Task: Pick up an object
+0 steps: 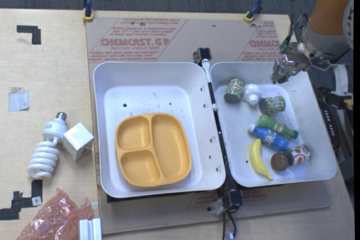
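Observation:
The right bin (236,168) holds several small items: a yellow banana (258,159), a blue bottle (269,137), a green bottle (277,126), two green cans (234,89) (272,104), a white lump (252,93), a brown round piece (279,162) and a red-and-white item (300,155). My gripper (280,72) hangs over the bin's far right corner, above and to the right of the cans. Nothing shows between its fingers.
The left bin (107,98) holds a yellow three-compartment plate (152,149). On the bench to the left lie a spiral light bulb (46,149), a white cube (78,140) and a red mesh bag (53,219). Cables run along the bench's right edge.

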Available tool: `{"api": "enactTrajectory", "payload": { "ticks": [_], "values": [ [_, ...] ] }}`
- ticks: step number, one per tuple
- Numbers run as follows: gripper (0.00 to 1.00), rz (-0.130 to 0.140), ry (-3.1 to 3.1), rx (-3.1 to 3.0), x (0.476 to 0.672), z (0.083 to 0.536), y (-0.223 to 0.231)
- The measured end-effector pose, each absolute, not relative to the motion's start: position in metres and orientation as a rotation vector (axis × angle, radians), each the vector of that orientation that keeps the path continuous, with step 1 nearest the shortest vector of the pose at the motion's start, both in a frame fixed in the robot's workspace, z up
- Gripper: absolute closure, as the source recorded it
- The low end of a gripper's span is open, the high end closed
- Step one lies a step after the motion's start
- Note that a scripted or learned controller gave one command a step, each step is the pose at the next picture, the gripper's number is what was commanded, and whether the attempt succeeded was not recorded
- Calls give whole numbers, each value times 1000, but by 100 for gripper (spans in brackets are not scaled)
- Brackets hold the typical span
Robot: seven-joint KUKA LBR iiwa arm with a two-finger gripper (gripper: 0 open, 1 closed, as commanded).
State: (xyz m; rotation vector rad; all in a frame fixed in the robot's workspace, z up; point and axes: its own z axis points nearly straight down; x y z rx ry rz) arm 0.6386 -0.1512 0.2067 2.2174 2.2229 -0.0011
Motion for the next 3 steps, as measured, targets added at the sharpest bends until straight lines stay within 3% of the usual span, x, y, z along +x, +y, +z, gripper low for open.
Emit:
{"api": "enactTrajectory", "payload": {
  "ticks": [1, 2, 3],
  "values": [
    [0, -1, 2223, 2218, 639, 207, -151],
    [0, 0, 2220, 2223, 519, 122, -141],
    [0, 0, 2222, 2218, 580, 204, -161]
  ]
}}
